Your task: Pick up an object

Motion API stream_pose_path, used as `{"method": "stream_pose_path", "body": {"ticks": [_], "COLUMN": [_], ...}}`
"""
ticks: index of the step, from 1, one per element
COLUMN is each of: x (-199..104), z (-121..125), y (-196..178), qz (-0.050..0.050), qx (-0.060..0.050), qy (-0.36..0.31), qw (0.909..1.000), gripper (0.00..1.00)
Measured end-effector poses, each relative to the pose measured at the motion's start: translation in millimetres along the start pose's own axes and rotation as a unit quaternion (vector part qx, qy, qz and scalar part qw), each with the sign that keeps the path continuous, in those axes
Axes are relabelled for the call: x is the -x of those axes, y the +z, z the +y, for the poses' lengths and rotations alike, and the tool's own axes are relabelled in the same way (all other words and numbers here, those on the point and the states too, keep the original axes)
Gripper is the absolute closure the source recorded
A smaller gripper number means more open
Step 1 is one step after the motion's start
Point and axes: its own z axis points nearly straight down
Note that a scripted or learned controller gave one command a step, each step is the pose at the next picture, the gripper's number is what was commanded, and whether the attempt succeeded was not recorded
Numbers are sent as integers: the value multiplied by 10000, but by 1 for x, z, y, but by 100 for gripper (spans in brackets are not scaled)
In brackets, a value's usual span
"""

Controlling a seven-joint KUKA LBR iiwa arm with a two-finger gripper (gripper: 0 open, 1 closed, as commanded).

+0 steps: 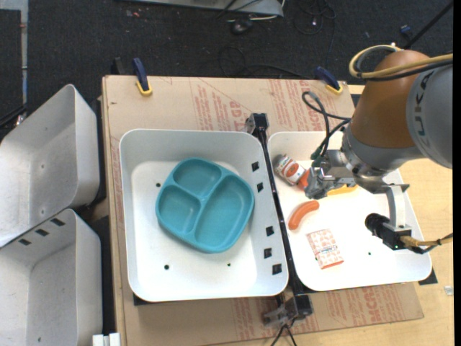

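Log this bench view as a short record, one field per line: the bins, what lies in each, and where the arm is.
left bin: holds a teal divided plate
right bin: holds an orange sausage-shaped toy, a red and white can on its side, a small red-printed card
arm: over the right bin
gripper: low, beside the can, above the toy
yellow piece: partly hidden under the arm

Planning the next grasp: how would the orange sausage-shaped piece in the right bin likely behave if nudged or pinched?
The orange sausage looks rounded and smooth, so it would probably roll or slip sideways when pushed. It lies free on the right bin floor, likely light. Its slight curve may make it pivot rather than roll straight.
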Motion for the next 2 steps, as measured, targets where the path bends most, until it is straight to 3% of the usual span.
{"method": "stream_pose_path", "body": {"ticks": [2], "x": [-101], "z": [22], "y": [16], "qz": [3], "qx": [-5], "qy": [1], "qw": [10000], "gripper": [100]}}
